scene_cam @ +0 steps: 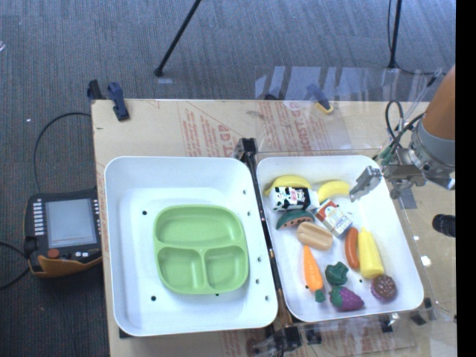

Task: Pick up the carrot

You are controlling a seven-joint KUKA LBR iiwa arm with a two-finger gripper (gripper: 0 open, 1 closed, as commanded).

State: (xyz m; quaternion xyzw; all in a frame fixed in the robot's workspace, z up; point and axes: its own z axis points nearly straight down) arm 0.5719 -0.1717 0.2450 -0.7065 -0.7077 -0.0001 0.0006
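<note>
Setting: grey carpeted floor with tripod legs at the far side; a brown board table (pixel 186 125) carries two shallow white bins side by side.
Carrot: the small orange toy carrot with a green tip (pixel 312 271) lies in the right white bin (pixel 405 236), near the bin's left wall, pointing roughly near-far.
Neighbours: a tan toy bun (pixel 314 235) sits just beyond its far end, a dark green toy broccoli (pixel 336 273) just to its right, a purple grape bunch (pixel 346 299) near its green tip.
Left bin: holds a green divided plastic plate (pixel 201 248).
Gripper: the grey two-finger gripper (pixel 366 182) hangs over the bin's far right part, well apart from the carrot; jaws look apart, nothing between them.
Step advice: likely best to travel left and nearer, turn the jaws across the carrot's narrow width, and descend on its mid-body, clear of the broccoli.
</note>
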